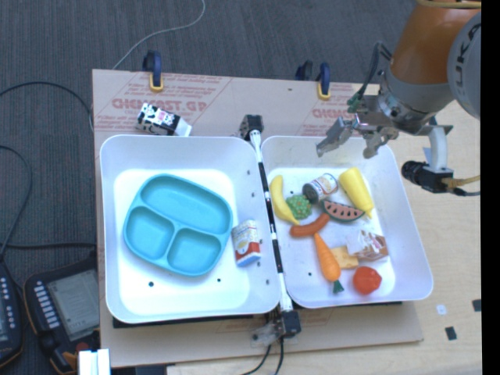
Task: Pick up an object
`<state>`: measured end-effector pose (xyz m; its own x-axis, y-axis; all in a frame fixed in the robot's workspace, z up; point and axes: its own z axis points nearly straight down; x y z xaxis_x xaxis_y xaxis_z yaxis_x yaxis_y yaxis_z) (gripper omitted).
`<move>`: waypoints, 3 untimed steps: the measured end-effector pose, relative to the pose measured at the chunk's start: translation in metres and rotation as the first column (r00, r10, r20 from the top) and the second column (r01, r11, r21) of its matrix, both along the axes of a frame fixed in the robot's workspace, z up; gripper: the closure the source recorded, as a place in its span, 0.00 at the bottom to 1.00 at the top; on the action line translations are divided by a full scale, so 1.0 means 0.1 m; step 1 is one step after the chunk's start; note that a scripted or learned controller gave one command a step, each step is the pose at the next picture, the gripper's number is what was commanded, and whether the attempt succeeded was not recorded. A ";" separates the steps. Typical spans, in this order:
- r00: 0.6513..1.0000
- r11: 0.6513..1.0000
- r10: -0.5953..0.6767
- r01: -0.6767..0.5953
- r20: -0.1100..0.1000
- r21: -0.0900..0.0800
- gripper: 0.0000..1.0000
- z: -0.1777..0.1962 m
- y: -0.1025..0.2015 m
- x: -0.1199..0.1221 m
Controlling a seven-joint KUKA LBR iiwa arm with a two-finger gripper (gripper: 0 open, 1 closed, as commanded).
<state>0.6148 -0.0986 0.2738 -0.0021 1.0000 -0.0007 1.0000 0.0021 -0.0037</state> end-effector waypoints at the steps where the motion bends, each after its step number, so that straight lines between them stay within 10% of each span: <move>1: 1.000 1.000 -0.001 0.001 -0.005 0.001 0.00 -1.34 0.02 -0.06; 2: 1.000 1.000 0.000 0.000 0.010 0.001 0.00 -1.86 -0.17 -0.57; 3: 1.000 1.000 0.000 0.000 0.012 0.000 1.00 -1.77 -0.18 -0.56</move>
